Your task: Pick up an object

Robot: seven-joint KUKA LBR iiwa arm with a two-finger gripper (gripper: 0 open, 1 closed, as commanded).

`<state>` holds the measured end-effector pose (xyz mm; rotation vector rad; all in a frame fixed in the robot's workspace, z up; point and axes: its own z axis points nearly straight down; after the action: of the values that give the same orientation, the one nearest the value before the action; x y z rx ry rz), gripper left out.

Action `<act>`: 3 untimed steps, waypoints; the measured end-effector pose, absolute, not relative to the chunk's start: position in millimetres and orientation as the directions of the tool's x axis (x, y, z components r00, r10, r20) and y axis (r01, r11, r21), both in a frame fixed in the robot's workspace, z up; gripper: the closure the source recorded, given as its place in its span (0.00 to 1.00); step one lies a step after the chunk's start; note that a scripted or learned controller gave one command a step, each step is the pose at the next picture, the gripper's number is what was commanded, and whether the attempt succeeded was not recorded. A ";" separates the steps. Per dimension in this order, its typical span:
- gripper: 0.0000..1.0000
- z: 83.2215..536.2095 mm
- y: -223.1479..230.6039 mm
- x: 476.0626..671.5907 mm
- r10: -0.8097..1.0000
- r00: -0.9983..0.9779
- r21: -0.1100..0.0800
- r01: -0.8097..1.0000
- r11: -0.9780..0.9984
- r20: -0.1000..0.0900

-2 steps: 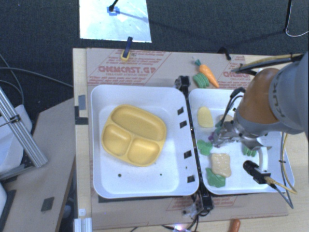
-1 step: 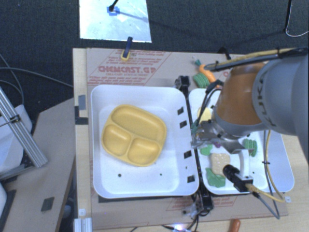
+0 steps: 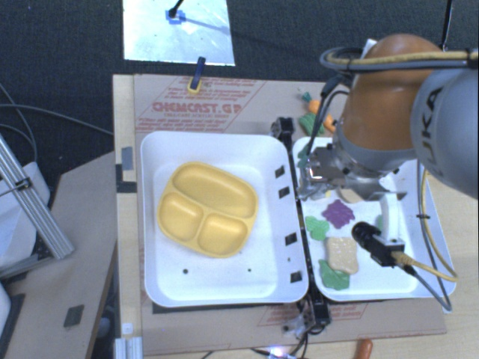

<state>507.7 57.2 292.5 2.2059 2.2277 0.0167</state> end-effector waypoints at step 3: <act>1.00 194.8 34.3 487.9 1.000 -0.004 0.003 1.000 0.004 0.001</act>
<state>487.9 34.3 194.8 2.2156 2.2251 0.0049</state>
